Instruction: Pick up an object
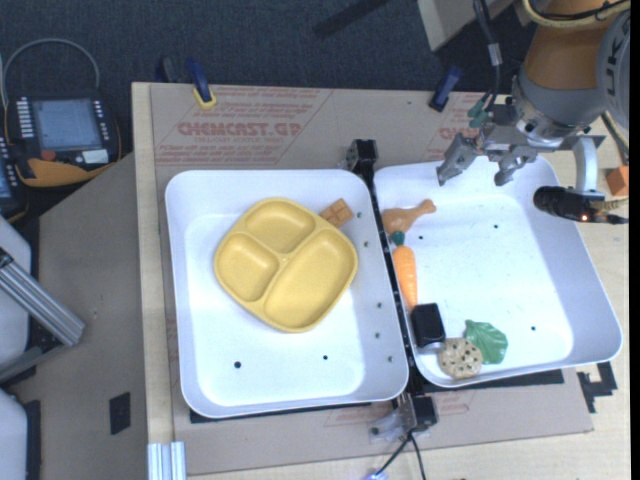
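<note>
Yellow divided plate (287,264) fills the left bin (200,358); a small brown block (337,211) touches its upper right rim. Along the right bin's (560,298) left edge lie a drumstick (408,214) and carrot (405,274) — the drumstick nearest, down-left of the claw (476,165), its long axis running roughly left-right. Claw fingers spread wide, holding nothing, over the bin's top edge.

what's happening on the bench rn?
The arm is doing a pick attempt. Its gripper hangs open over the far edge of the right bin, holding nothing. The toys lie along that bin's left and near side: drumstick, carrot, black block, cookie, green leaf. The left bin holds a yellow plate.
</note>
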Robot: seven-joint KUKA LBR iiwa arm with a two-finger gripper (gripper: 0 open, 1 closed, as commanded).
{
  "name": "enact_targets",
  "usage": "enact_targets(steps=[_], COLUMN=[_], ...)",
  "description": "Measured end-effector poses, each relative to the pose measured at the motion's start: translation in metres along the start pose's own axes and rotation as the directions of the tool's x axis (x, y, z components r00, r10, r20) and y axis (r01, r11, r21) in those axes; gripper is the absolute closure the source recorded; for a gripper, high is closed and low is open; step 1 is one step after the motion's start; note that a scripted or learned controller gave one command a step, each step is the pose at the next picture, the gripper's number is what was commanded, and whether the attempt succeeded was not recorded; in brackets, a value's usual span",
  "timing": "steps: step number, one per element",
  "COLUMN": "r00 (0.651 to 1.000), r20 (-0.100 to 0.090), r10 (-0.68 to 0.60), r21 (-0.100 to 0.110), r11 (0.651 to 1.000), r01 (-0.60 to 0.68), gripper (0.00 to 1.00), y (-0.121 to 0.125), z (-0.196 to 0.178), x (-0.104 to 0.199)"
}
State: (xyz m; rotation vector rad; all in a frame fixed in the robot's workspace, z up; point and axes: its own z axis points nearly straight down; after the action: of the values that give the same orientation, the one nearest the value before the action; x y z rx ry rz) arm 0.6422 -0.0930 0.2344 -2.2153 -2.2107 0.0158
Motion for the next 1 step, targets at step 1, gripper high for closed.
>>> enact_targets(steps=[1], r00=[1.0], r20=[0.001], r10=[-0.002], r21=[-0.015], r11=[1.0], r01=[0.002], gripper=[0.0], y=[0.0023], z=[-0.0088], x=[0.0002])
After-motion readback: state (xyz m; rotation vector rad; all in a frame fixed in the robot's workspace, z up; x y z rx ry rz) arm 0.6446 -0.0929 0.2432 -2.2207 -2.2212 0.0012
